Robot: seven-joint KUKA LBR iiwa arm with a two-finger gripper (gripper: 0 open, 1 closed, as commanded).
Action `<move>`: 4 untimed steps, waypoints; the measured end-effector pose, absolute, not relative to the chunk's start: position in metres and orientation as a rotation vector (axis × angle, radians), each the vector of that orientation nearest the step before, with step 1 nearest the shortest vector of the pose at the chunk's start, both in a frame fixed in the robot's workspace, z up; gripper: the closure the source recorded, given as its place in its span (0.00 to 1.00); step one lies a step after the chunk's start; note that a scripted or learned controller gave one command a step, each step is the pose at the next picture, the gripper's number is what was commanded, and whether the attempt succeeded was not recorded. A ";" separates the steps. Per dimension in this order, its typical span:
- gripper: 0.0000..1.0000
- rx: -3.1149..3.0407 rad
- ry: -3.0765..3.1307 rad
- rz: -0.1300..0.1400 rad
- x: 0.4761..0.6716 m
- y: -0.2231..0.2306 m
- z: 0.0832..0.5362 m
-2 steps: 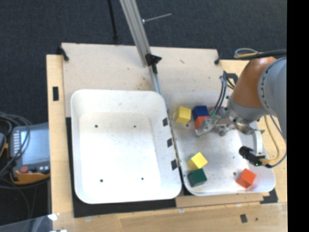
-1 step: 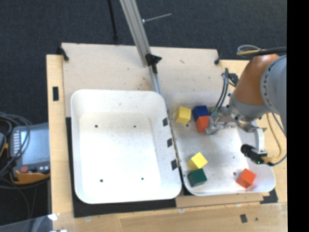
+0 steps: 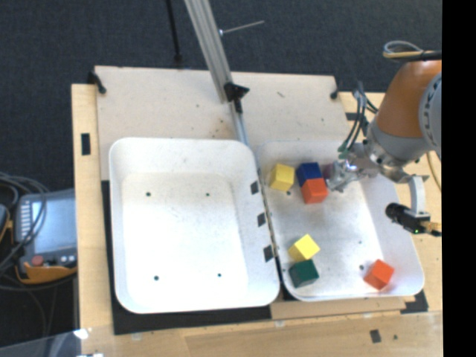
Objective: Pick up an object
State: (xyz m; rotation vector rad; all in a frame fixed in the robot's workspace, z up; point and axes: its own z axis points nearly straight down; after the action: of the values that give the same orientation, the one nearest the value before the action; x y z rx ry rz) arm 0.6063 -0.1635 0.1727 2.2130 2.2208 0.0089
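The bench [image 3: 85, 199] is pale wood, flat and matte, with a speckled board across its back. On it sit two shallow white bins of smooth plastic with rounded corners: the left bin [image 3: 134, 162] lies well to the left of the pincer, the right bin [image 3: 394, 199] lies under it. A ribbed aluminium post [image 3: 208, 39] slants up behind the bins, far left of the pincer. The arm [image 3: 405, 114] is glossy, rounded, orange over grey. The pincer [image 3: 341, 178] hangs low at the back of the right bin; whether its fingers are apart or closed I cannot tell, and nothing shows held in them. All the objects are small hard cubes with no long axis, each turned a little askew. Just left of the pincer, an orange cube [image 3: 314, 190] touches a blue cube [image 3: 309, 172], with a yellow cube [image 3: 282, 177] beyond. Nearer the front lie a second yellow cube [image 3: 304, 247], a green cube [image 3: 303, 273] touching it, and a second orange cube [image 3: 379, 274].
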 end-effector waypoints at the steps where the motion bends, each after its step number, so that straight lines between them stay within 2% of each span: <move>1: 1.00 2.212 2.222 0.008 0.608 -0.164 0.226; 2: 1.00 2.215 2.226 -0.001 0.596 -0.123 0.224; 4: 1.00 2.213 2.235 0.003 0.580 -0.002 0.241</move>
State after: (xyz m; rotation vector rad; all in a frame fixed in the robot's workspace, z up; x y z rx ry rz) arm 0.5802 -0.0018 0.2408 2.2128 2.2346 0.0032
